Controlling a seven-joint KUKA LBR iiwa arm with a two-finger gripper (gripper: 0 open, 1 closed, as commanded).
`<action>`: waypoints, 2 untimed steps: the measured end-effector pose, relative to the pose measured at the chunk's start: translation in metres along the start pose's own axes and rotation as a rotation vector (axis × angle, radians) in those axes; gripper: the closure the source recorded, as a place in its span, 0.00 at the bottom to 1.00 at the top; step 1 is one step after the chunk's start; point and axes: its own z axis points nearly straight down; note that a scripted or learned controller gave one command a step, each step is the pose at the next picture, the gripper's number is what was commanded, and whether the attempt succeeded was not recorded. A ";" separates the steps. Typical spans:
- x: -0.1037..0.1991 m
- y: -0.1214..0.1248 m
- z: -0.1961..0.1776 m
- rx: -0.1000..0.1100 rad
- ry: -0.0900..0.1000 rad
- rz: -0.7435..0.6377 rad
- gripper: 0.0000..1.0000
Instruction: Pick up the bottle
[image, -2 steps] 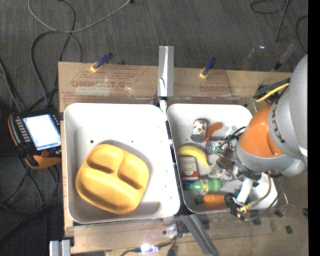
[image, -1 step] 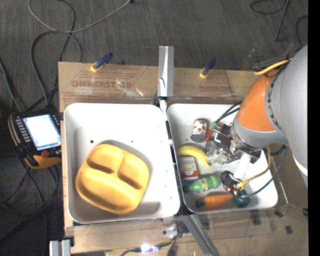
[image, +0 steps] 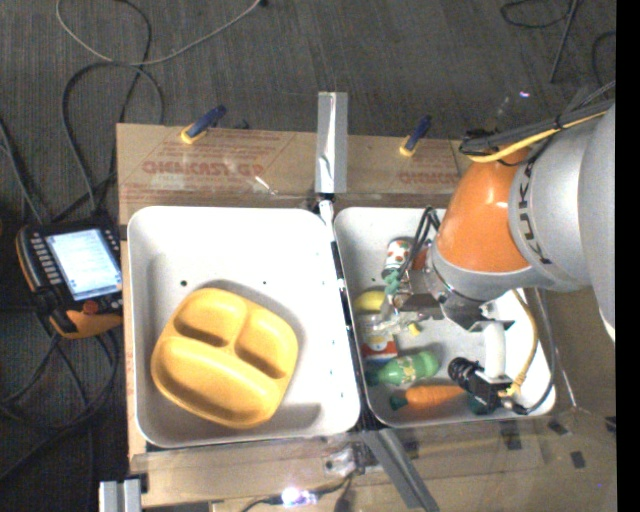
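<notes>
A glossy yellow divided tray (image: 226, 353) with rounded corners lies in the left bin (image: 150, 240); in the right bin (image: 352, 235), a clear bottle (image: 379, 326) lies beside a green toy (image: 405, 369) and carrot (image: 432, 397); the grey arm (image: 520, 215) bends down over them, end effector (image: 405, 300) near the bottle, grip hidden.

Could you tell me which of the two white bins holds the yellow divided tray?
The left bin holds the yellow tray; the right bin instead contains small items like the carrot, with the arm over it.
</notes>
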 end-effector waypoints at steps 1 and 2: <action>-0.082 -0.022 -0.060 -0.002 -0.003 0.039 1.00; -0.082 -0.023 -0.060 -0.002 -0.003 0.039 0.00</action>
